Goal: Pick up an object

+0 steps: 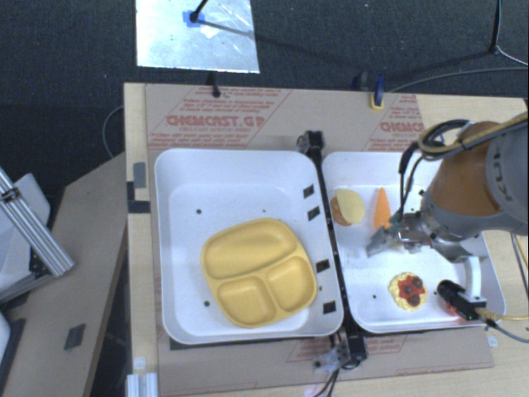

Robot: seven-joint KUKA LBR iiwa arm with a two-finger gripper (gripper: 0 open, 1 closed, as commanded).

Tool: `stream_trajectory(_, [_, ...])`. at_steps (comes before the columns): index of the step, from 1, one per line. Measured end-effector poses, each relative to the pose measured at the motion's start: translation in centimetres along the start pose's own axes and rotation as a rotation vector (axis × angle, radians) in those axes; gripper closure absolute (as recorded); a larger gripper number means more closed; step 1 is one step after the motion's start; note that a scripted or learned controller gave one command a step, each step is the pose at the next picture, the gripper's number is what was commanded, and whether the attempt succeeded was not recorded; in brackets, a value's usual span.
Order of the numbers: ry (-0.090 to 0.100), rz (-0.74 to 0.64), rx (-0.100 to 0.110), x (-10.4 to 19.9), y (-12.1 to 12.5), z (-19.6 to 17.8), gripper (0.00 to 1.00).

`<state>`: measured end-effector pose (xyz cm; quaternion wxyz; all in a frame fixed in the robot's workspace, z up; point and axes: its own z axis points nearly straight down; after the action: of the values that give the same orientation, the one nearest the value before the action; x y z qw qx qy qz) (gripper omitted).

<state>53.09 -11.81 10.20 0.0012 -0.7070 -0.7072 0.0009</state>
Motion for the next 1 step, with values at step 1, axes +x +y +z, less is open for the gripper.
stream_trajectory(1, [-0.001, 0.000, -0.005, -0.02, 0.15, -1.30, 1.00])
